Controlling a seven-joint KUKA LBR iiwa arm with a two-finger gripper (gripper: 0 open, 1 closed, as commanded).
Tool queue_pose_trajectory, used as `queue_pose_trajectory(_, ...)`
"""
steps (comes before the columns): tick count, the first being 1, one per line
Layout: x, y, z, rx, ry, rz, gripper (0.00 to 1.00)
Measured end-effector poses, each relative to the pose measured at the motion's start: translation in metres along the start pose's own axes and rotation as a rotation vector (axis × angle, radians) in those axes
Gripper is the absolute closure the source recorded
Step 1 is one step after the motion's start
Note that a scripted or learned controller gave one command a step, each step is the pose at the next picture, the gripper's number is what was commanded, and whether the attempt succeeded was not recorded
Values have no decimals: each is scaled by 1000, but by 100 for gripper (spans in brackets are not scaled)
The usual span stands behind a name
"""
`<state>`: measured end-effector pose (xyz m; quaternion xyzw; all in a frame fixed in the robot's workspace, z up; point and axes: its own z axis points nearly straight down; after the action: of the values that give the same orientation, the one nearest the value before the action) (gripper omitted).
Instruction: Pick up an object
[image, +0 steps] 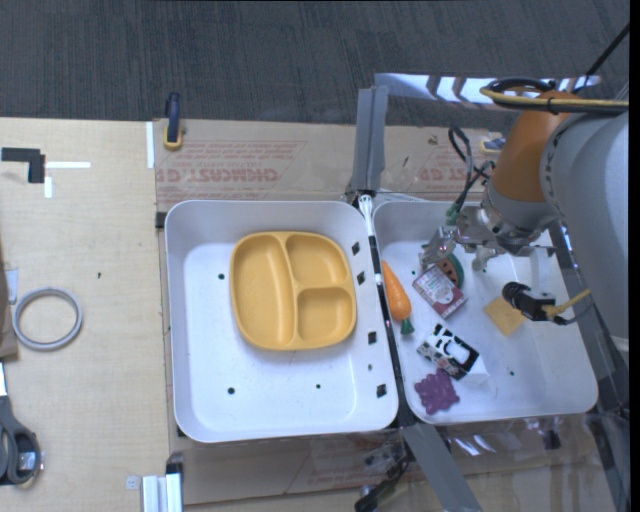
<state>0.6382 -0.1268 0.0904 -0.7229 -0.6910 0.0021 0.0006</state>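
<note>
My gripper (441, 256) hangs low over the back left part of the right bin (560, 385). Directly under and in front of it lies a small red and white packet (438, 289), with a green and red piece (458, 268) beside it. It is unclear whether the gripper touches the packet. An orange carrot (396, 291) lies along the bin's left wall. A black and white item (449, 351) and a purple bunch of grapes (436, 392) lie nearer the front. To the right of the packet sits a yellow block (503, 317).
The left bin (200, 390) holds a yellow divided plate (294, 290). On the bench at the left lie a grey ring (44, 318) and scissors (17, 452). The arm's grey body covers the right bin's back right corner.
</note>
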Motion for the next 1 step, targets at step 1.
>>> queue_pose_trajectory(1, 0, -1, -6, 6, -2, -5, 100)
